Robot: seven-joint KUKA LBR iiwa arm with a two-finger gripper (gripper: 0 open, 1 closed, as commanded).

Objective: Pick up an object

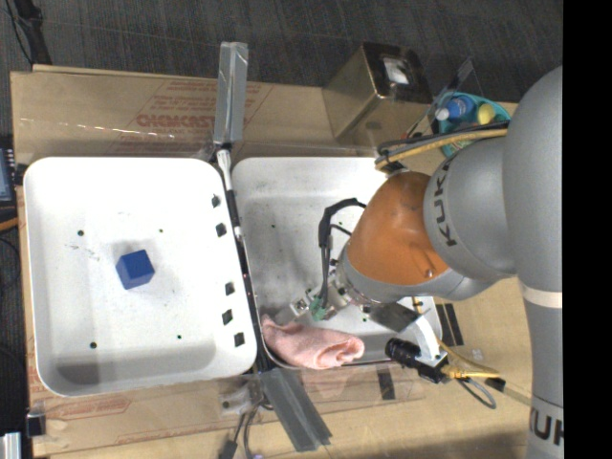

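Where the bench bears its two shallow white bins side by side, the left bin holds one item: a small blue cube, resting on the bin floor left of centre, well apart from every wall and from the arm. The right bin holds a pink cloth, crumpled and lying along the near wall toward the left corner, just beside the divider between the bins. The arm (grey, with its orange band turned toward the camera) reaches in over the right bin from the right and covers much of that bin's floor. The gripper sits low at the end of the arm, just above the upper edge of the pink cloth and close to it; whether it touches the cloth cannot be told, and its tip is too small and too crowded by wrist hardware to say whether it is wide or narrow, so its state cannot be told; nothing is plainly seen held in it. A black cable loops from the wrist across the bare bin floor. Beyond the bins: a tan cardboard sheet under the far edge, a brown box behind the right bin, and a grey metal bracket standing at the divider's far end.
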